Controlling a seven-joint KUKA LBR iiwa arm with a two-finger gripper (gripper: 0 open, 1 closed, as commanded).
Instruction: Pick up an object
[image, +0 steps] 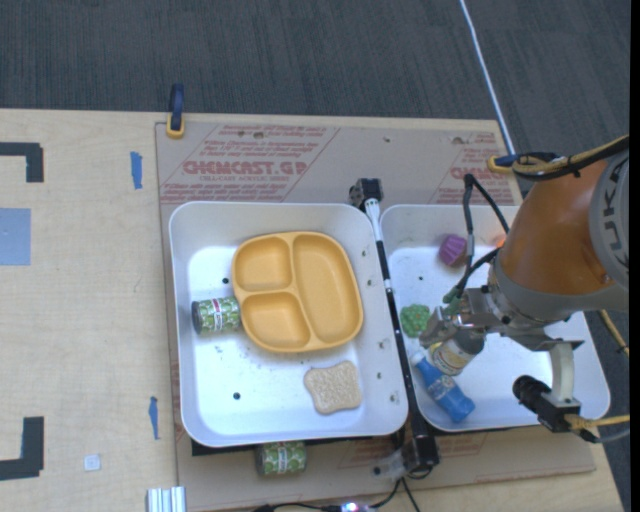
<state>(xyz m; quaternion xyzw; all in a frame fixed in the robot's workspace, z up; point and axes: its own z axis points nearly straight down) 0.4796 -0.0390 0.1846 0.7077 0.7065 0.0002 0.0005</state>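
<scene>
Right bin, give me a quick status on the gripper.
Gripper low in right bin, fingers unreadable. Blue bottle just below it, grasp unconfirmed. Green object close beside.

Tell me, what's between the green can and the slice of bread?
The camera view shows the yellow plate's corner between the green can and the bread.

Obscured and cut-off items:
- Right bin (590, 395): upper right portion covered by the arm (560, 240); the arm itself is cut off by the frame's right edge.
- End effector (447, 352): seen from above, finger state not discernible.
- Blue object (445, 392): upper end tucked under the end effector; type unclear.
- Green object (415, 320): right side partly hidden by the end effector.
- Can (283, 459) below the left bin (190, 400): label too small to read.
- Tabletop (70, 330): cut off at left and bottom.
</scene>
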